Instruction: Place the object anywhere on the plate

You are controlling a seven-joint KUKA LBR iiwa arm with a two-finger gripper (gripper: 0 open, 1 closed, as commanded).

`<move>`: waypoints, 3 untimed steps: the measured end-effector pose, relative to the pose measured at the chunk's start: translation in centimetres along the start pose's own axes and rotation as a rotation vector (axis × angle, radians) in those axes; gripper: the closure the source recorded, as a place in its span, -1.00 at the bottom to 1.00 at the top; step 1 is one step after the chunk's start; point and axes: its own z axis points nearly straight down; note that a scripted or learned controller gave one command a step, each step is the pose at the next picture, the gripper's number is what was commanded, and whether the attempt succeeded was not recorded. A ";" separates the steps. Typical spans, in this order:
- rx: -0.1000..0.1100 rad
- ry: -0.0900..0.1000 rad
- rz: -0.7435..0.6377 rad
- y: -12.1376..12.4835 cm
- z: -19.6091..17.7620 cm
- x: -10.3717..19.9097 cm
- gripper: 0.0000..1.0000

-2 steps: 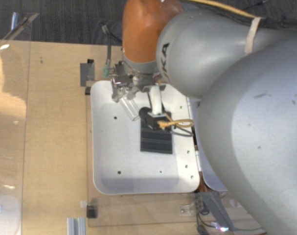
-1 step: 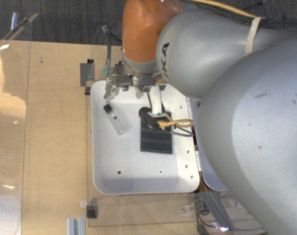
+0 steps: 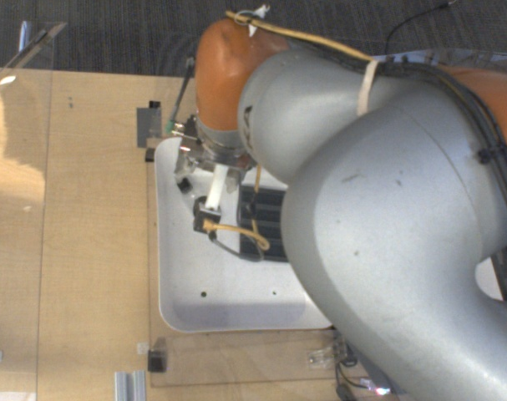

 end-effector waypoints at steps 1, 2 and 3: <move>-0.003 0.003 0.510 2.9 -1.8 0.7 -1.00; 0.001 0.001 0.299 -5.8 5.4 -0.9 -1.00; -0.003 0.008 1.125 2.9 -9.1 1.2 -1.00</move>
